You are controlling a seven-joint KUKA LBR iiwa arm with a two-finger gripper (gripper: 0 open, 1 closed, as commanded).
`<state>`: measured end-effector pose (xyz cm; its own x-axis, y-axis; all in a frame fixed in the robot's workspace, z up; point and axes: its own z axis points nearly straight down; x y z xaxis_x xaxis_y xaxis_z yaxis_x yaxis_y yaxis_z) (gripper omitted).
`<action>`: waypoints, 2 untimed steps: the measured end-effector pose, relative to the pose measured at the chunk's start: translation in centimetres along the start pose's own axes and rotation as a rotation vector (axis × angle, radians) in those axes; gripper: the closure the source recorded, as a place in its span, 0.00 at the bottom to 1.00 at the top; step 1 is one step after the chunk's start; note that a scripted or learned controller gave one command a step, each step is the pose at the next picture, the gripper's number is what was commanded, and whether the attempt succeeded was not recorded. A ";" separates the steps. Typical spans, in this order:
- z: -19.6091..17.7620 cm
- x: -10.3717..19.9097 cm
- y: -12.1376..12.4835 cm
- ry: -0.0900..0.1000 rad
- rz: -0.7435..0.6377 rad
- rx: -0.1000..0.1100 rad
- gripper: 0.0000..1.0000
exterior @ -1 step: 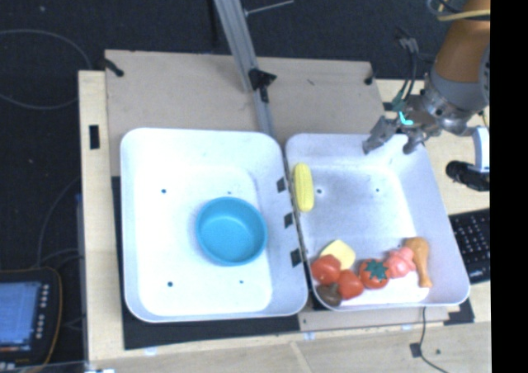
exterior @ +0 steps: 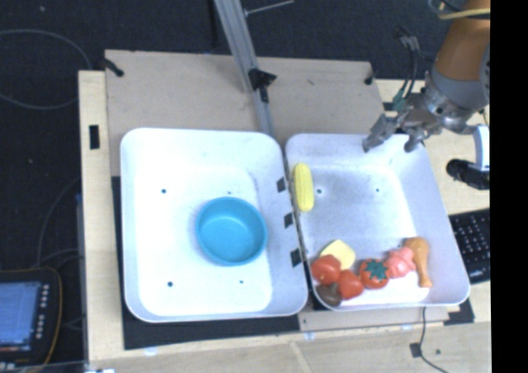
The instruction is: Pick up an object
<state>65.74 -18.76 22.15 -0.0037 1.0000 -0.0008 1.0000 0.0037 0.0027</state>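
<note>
The right bin holds a yellow corn cob by its left wall. Along its near edge lie a yellow wedge, red tomato-like pieces, a pink toy and an orange drumstick-shaped piece. A blue bowl sits in the left bin. My gripper hangs over the right bin's far right corner, open, its two fingers spread with nothing between them.
A grey metal pole slants up from between the bins at the back. A black keyboard lies to the right of the right bin, and a small screen sits at the lower left.
</note>
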 end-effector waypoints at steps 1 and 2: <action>6.1 -0.7 -0.5 -0.002 0.005 0.006 0.00; 10.5 -0.2 -0.4 -0.001 -0.002 0.005 0.00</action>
<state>65.34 -19.00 11.67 -0.0061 1.0000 -0.0019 1.0000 0.0061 -0.0026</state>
